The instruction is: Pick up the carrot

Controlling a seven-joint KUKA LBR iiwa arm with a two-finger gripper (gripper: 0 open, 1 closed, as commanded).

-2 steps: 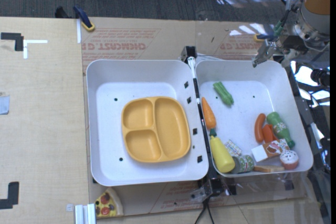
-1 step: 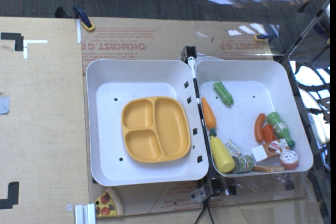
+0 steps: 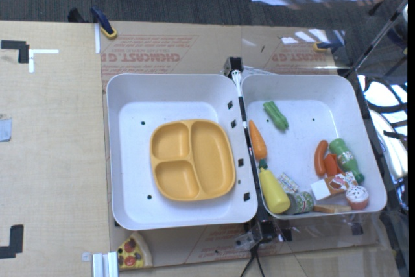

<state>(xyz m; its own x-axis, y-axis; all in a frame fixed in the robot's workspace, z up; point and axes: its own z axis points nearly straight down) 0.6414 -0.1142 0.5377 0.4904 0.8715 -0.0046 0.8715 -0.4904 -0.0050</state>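
Against the right bin's (image 3: 343, 97) left wall lies the carrot (image 3: 257, 140), long axis running along that wall, green top toward the near edge; pincer state cannot be told.

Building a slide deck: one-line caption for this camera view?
Carrot lies by the right bin's left wall among toy foods; a yellow divided plate sits in the left bin.
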